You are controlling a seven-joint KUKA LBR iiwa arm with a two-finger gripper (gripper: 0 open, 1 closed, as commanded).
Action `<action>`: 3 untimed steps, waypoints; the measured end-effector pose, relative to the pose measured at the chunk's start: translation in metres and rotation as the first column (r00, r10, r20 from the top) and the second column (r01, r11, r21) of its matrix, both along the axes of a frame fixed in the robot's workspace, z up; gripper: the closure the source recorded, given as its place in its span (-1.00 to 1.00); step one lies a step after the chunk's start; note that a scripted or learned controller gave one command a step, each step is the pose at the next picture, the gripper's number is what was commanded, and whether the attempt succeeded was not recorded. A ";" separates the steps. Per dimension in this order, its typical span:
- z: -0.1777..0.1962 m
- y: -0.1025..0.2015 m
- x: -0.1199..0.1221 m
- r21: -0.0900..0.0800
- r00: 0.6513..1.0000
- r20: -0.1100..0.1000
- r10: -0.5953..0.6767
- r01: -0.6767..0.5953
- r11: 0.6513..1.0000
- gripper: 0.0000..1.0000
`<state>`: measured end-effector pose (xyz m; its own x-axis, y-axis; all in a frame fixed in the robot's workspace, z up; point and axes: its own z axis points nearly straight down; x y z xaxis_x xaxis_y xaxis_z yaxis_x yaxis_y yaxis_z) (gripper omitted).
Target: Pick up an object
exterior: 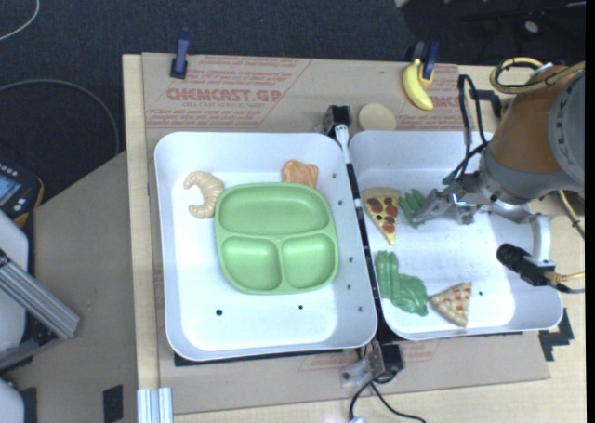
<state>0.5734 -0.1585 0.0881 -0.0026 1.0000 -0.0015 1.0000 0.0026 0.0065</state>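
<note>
Bench with two shallow white bins side by side. Left bin (177, 254): one green divided plate (276, 236) at centre; a croissant (203, 192) just left of it; a small orange-brown pastry piece (299, 172) at the plate's far edge. Right bin (493, 268): a pizza slice (381, 212) by the left wall; a second pizza slice (453, 303) near the front; a green leafy piece (400, 286) touching that second slice. Grey arm with orange band (525, 128) enters from the right; its gripper (420, 209) sits low in the right bin, just right of the first pizza slice, beside a small green item (412, 199). Whether the pincer is released or clenched: cannot tell. Outside the bins, far side: a banana (417, 88) and a tan disc (376, 117).
</note>
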 end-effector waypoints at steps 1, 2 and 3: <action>0.095 0.095 0.000 0.000 1.000 -0.008 -0.005 0.005 1.000 -1.00; 0.140 0.169 -0.045 0.003 1.000 -0.011 -0.005 0.005 1.000 -1.00; 0.150 0.171 -0.044 0.002 1.000 -0.007 -0.001 0.001 1.000 1.00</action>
